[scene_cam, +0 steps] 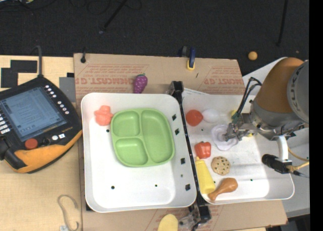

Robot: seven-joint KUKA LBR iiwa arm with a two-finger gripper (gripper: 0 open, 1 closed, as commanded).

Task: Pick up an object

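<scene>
On the far left of the table (pixel 45 184) lies a control pendant (pixel 35 121) with a grey screen, dark casing and an orange underside. The left bin (pixel 96 184), shallow, white and smooth-walled, holds a pinkish-orange lumpy toy (pixel 103 115) near its upper left corner and a glossy light-green plastic plate (pixel 142 137) with three compartments in its middle. Behind that bin, a small purple bunch of toy grapes (pixel 140 82) rests on the brown cardboard (pixel 113 75). A yellow rounded toy (pixel 168 222) sits at the front edge, below the bins.

The right bin (pixel 262 187) carries the toys on offer: a round red tomato (pixel 194 118) at the upper left, a red bell pepper (pixel 203 150) below it, a smooth yellow cylinder (pixel 204 175) along the left wall, a tan cookie (pixel 220 165) dotted with dark chips, and a brown drumstick (pixel 223 187) with a bulbous end near the front. A pale, translucent whitish object (pixel 223 138) lies near the bin's middle, right under the claw (pixel 233 132).

The grey arm's claw is low over that pale object; whether it is spread or closed cannot be told, and no grip on anything is visible
</scene>
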